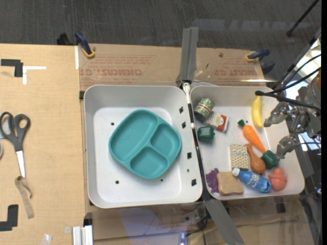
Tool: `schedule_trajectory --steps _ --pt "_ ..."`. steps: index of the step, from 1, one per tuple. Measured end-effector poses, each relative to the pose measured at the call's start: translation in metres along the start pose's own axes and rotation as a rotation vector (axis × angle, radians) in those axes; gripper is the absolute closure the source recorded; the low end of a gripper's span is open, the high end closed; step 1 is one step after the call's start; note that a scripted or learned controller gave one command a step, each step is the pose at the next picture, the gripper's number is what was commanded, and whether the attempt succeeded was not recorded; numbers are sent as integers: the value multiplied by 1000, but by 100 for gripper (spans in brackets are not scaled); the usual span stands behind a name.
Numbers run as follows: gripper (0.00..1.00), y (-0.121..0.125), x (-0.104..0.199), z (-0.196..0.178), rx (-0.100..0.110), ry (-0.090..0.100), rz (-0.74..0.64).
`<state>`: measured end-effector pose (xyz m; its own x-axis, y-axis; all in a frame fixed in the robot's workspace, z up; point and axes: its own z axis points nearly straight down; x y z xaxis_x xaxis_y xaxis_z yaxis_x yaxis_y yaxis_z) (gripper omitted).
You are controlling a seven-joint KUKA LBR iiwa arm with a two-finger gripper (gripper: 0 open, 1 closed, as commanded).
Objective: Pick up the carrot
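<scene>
Looking at the right bin (301, 185), the carrot (253, 138) lies slanted among other toy food, with the gripper (284, 131) parked just to its right, prongs spread and holding nothing, so I'd guess it's lining up a grab.

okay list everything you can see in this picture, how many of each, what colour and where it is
divided plate: one, teal, in the left bin
left bin: one, white, centre
right bin: one, white, beside it
carrot: one, orange, right bin, mid-right
banana: one, yellow, upper right of right bin
can: one, green label, upper left of right bin
small carton: one, red and white, beside the can
bread slice: one, brown, lower left of right bin
bottle: one, blue, beside the bread
scissors: one, grey handles, bench far left
clamps: two, blue, bench rear edge
gripper: one, grey metal, over the right bin's right side
</scene>
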<state>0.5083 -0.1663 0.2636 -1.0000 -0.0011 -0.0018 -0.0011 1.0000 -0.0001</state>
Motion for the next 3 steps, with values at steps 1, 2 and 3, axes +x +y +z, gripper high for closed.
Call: schedule_trajectory --steps 1,2,3 --pt "0 -5 -20 153 -1 1 -71" --pt "0 11 -32 166 2 -5 72" --pt "100 12 -35 155 4 -15 69"
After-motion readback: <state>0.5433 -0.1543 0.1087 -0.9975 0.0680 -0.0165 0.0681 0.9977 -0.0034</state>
